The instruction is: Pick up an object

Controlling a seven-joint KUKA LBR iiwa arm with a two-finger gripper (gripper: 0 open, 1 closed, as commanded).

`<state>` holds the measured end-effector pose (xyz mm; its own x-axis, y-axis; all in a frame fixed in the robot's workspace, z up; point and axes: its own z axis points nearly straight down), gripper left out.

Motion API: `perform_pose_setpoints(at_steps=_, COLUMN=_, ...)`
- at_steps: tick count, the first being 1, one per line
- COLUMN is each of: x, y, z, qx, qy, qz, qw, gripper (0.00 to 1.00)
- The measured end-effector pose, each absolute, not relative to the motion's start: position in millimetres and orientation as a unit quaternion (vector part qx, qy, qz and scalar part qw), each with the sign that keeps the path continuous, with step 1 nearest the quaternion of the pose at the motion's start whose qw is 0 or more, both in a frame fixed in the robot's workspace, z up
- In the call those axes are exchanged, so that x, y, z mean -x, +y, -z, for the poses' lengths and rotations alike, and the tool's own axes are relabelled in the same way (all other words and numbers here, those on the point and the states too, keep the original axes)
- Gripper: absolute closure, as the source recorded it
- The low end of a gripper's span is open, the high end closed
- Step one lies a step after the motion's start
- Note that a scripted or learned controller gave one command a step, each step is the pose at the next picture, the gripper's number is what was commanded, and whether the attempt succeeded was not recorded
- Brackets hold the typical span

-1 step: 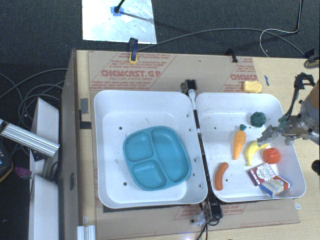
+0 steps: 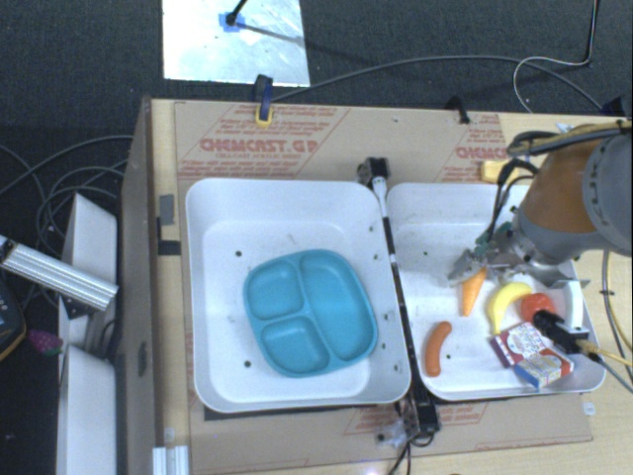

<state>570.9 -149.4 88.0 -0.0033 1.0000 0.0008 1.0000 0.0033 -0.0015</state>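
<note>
**Bench inventory: two bins, arm over the right one**

Left white bin (image 2: 213, 265): one light-blue three-compartment plastic tray (image 2: 312, 312).
Right white bin (image 2: 425, 216): orange carrot (image 2: 473, 291), yellow banana (image 2: 505, 303), red tomato (image 2: 537, 306), orange-red sausage (image 2: 435, 348), red-and-white carton (image 2: 531, 354).
Two-finger gripper (image 2: 473, 265): positioned at the carrot's upper end; its state cannot be told.

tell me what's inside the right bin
The right bin holds a carrot, banana, tomato, sausage and small carton. The arm covers its far right part.
</note>
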Motion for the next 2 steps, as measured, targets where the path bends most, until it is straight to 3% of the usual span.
perform_pose_setpoints(at_steps=1, x=-571.9, y=-150.1, z=-99.5, qx=0.706, qy=-0.709, qz=0.0006, qw=-0.001, gripper=1.00)
perform_pose_setpoints(at_steps=2, x=-549.9, y=-64.5, z=-184.9, qx=0.706, qy=-0.708, qz=0.0012, qw=-0.001, gripper=1.00)
